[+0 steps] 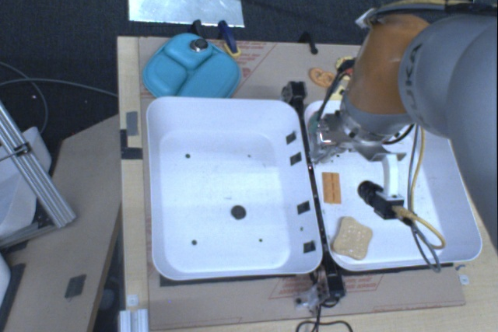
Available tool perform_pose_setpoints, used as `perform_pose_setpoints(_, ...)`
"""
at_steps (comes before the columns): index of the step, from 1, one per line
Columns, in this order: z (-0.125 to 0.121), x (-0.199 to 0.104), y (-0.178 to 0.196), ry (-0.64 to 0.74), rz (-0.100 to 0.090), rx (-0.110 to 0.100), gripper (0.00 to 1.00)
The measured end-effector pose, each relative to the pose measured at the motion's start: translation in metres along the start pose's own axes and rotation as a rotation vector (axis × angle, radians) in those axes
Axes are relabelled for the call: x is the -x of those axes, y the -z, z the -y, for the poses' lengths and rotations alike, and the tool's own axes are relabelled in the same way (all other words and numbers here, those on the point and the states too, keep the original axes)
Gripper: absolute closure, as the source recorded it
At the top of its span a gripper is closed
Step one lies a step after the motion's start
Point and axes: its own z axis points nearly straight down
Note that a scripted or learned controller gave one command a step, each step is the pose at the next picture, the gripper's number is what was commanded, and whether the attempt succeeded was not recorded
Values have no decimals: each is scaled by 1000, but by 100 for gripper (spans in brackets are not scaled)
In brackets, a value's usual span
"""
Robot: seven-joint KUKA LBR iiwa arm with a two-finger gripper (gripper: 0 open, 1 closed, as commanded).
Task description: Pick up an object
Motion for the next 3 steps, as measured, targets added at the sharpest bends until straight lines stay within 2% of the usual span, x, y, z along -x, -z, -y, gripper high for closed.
perform_pose_setpoints(1, -32, -52, 0, 1, -1, 1, 100)
perform_pose_setpoints(2, 11, -75, 147, 0, -3, 10, 100)
perform_pose_setpoints(3, 11, -73, 138, -3, 1, -1, 0)
